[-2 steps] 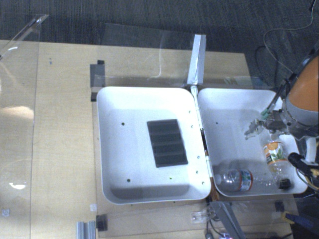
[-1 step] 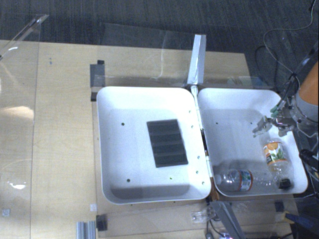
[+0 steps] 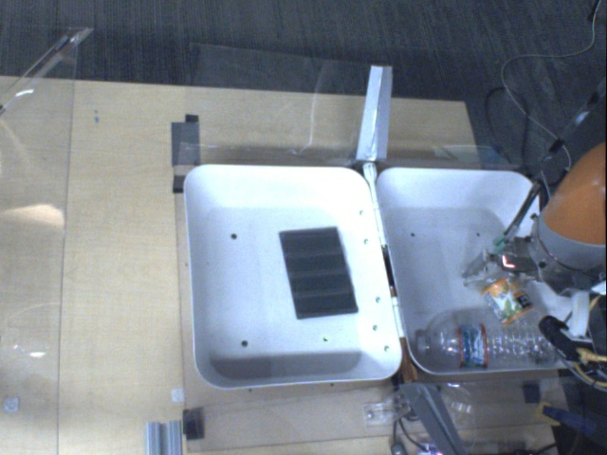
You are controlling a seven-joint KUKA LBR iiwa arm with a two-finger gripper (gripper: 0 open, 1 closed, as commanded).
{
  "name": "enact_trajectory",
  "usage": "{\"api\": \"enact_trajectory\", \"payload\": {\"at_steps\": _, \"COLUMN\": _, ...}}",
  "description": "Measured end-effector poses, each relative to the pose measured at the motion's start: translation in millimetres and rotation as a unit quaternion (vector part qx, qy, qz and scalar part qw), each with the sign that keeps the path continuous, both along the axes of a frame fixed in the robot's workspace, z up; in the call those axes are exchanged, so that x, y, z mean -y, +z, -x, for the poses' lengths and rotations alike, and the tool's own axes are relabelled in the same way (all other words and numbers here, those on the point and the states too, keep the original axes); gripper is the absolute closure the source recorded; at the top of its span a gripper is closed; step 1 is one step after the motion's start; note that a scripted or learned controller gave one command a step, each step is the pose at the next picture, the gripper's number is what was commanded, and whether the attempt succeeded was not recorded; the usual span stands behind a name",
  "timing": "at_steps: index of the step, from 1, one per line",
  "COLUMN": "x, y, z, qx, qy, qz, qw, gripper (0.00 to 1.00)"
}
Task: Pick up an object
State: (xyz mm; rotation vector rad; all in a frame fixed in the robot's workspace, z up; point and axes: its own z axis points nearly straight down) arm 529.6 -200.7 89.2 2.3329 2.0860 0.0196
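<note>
Reaching in from the right, the arm (image 3: 577, 218) has its orange band and grey wrist over the right bin (image 3: 427, 207), low above that bin's right side. The tool (image 3: 507, 259) sits at the small clutter there, but its working end is blurred and partly covered by the wrist, so whether it is open, closed or gripping anything cannot be told.

Candidate objects in the right bin:
- A clear plastic bottle (image 3: 479, 342) with a red-and-blue label, lying on its side along the near wall.
- A crumpled wrapper (image 3: 505, 297) with orange and green print, just beside the tool and near the bottle.
- A scrap of what is probably clear film (image 3: 477, 265), touching or nearly touching the wrapper.

The left bin (image 3: 218, 254) carries a dark ribbed rectangular pad (image 3: 318, 271), lying flat near its centre, well apart from the tool.

Procedure for the step in hand: the wrapper is judged to be the nearest target. Centre the tool over the thickest fold, descend until the bin floor is nearly met, then close fully. Thin film is likely to slip, so verify the hold before lifting. Keep clear of the bottle, which may roll if nudged.
</note>
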Motion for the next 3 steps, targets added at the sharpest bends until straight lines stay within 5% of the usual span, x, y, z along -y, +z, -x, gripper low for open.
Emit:
{"api": "enact_trajectory", "payload": {"at_steps": 1, "x": -3.0, "y": 12.2, "z": -3.3, "qx": 0.003, "qy": 0.001, "qz": -0.0015, "qw": 1.0, "gripper": 1.0}}
{"api": "enact_trajectory", "payload": {"at_steps": 2, "x": -62.3, "y": 70.8, "z": -58.0, "qx": -0.006, "qy": 0.078, "qz": 0.0005, "qw": 0.997, "gripper": 1.0}}
{"api": "enact_trajectory", "payload": {"at_steps": 3, "x": -62.2, "y": 70.7, "z": -57.9, "qx": -0.006, "qy": 0.078, "qz": 0.0006, "qw": 0.997, "gripper": 0.0}}
